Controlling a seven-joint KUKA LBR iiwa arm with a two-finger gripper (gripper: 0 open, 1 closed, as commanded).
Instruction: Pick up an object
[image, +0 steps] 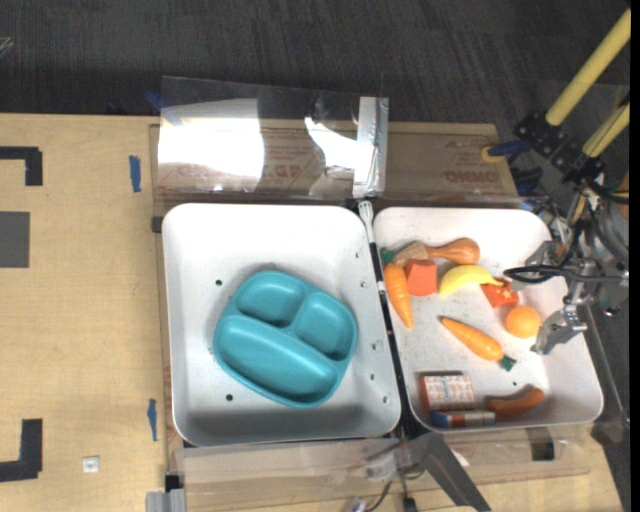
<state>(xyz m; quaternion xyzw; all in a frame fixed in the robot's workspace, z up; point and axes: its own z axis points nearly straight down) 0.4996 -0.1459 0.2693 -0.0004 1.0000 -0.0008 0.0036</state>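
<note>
Approach step: the gripper (556, 333) hovers at the right bin (585, 395) edge, grip state apparently indeterminate, nothing visibly held; next, descend onto the adjacent orange ball (521, 320).

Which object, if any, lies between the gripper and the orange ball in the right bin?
No visible object does. The gripper sits at the right bin's right side, just right of the orange ball, with bare bin floor between them. The carrot and banana lie on the ball's far side.

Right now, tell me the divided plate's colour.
Teal, seen best in the camera view: divided plate.
</note>
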